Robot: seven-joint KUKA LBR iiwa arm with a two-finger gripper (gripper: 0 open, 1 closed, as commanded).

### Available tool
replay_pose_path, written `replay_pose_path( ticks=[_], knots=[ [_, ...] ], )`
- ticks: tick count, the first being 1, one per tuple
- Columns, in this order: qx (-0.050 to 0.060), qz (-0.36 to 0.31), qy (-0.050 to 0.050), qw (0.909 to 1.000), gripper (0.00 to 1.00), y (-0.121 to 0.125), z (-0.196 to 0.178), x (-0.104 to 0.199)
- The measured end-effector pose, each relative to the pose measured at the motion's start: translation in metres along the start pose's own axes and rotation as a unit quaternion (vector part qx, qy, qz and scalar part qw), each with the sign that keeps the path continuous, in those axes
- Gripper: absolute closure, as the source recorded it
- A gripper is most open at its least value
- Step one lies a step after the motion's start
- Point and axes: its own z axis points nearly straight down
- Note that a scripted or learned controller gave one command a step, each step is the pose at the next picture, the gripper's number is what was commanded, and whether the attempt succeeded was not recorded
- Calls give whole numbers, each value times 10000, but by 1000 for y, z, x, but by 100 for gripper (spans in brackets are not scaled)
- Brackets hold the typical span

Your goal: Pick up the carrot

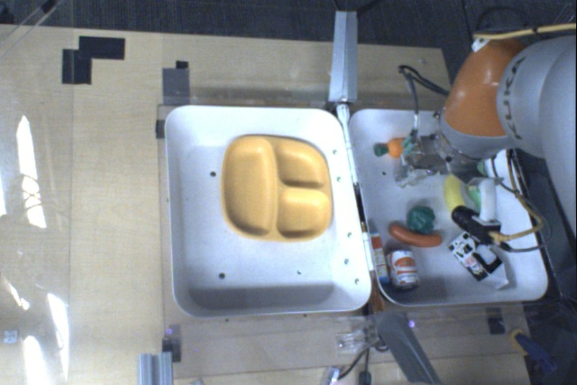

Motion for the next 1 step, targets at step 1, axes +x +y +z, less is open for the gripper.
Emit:
replay_pose_path(
  ticks=[1],
  knots=[
    [10,-679,-2,9977,100,64,-98,24]
  ],
)
